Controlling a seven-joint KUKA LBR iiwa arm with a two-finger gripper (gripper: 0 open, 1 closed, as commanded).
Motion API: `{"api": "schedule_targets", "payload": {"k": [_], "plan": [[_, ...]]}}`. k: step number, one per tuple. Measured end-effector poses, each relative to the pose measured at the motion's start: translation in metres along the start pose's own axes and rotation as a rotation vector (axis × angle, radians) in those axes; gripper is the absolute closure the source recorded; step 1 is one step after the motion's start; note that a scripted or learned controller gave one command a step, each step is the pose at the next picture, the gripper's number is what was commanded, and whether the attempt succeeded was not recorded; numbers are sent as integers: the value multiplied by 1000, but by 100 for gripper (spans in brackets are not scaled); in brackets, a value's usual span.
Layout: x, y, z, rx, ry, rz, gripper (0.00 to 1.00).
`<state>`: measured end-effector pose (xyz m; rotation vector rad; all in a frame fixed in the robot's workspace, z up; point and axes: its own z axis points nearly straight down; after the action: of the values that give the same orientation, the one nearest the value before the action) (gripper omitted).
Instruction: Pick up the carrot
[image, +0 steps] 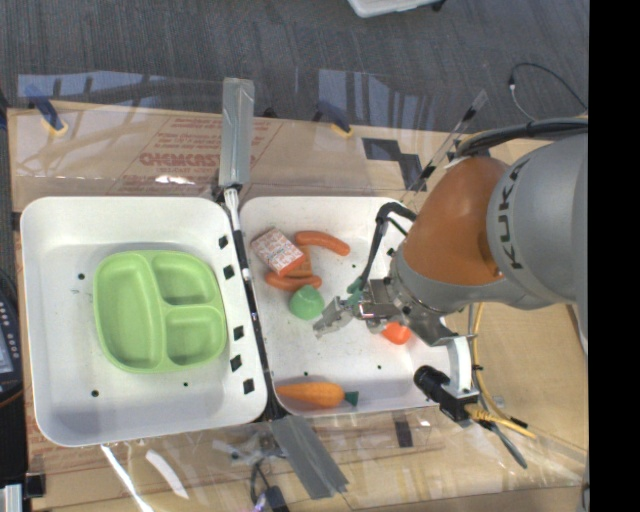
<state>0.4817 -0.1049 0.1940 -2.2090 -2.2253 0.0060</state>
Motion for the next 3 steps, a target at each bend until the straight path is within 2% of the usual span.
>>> {"api": "schedule_targets", "payload": {"k": [1,2,3], "plan": [[53,-5,4,-2,-1,-78,0],[52,-4,-6,-2,-2,-81,100],[52,-4,-6,-2,-2,-81,0]]}}
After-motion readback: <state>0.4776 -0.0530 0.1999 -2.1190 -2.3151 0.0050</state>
